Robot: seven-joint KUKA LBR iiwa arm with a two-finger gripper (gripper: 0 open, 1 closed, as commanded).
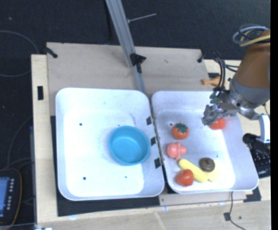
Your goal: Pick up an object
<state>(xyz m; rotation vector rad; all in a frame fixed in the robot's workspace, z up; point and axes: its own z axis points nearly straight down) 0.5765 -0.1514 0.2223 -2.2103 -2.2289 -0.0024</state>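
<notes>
Claw (212, 118) sits low over the right bin (239, 176), at its far right side, wrist angled in from the right. A small red object (218, 124) lies directly under and just right of the claw tip, partly hidden by it. Touching or merely overlapping in view: cannot tell. Claw's open-or-closed condition also cannot be told from this angle; the tip reads as one dark-grey mass.

Other candidates, relative to the claw:
- red-orange tomato-like piece (179, 131), to its left, near.
- pink piece (176, 150), left and nearer the camera.
- brown round piece (206, 164), almost straight below in the view, well apart.
- yellow banana-like piece (194, 170) and a second red piece (185, 177), touching each other, further down-left.
- blue bowl (128, 144) in the left bin (72, 128), far left, well apart.

Progress, by judgement: approach appears done, with the small red object the likely target. Nothing is seen lifted clear of the bin floor. Grasp unconfirmed; lift remains.
</notes>
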